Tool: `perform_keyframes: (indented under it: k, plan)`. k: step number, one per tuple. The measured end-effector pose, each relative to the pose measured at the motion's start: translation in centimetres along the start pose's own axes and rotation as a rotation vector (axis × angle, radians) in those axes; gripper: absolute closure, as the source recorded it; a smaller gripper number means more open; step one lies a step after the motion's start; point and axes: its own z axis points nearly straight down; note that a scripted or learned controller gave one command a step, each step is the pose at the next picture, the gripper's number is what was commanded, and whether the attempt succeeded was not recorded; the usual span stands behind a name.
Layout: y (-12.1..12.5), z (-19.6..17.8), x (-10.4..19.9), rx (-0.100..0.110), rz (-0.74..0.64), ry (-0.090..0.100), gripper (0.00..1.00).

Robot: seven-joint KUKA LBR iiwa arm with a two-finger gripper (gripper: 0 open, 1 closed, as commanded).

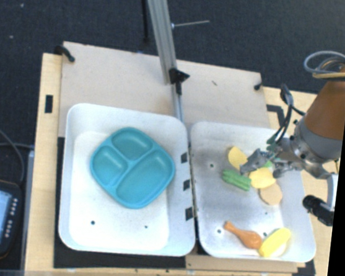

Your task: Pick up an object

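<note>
Currently, camera view, task status: not done as far as can be judged; no object is seen lifted clear, and every toy food item lies on the floor of the right bin (211, 233).
Camera view, gripper (268, 163): low over the upper middle of the right bin, directly above a small cluster of items.
Camera view, fingers: state cannot be told; the dark finger parts merge with the items beneath them.
Camera view, nearest candidates: yellow piece (262, 178) just beneath the gripper, apparently touching or nearly so; whether it is gripped cannot be told.
Camera view, adjacent items: green vegetable (236, 180) just left of that yellow piece; second yellow piece (237, 156) above it, near the gripper; tan round slice (271, 194) just below and right.
Camera view, distant items: orange drumstick (242, 234) and yellow banana-like piece (275, 240) near the bin's front edge, well apart from the gripper.
Camera view, left bin (75, 216): holds 1 blue divided plate (133, 167) with 3 compartments, all unoccupied.
Camera view, arm pose: grey wrist (315, 142) with orange band (329, 113) enters from the right, tilted down and leftward toward the cluster.
Judgement, remaining work: a confirmed grip on 1 item, then a lift clear of the bin.
Judgement, risk: items are crowded, so a neighbour may be nudged or pinched along with the target.
</note>
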Motion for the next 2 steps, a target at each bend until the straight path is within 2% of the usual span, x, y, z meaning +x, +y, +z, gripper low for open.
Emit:
perform_keyframes:
  k: [1,2]
  plan:
    - [0.0,0.0,0.0,-0.001,0.001,0.000,0.00]
    - [-0.2,6.3,-0.3,0.006,0.003,-0.001,0.00]
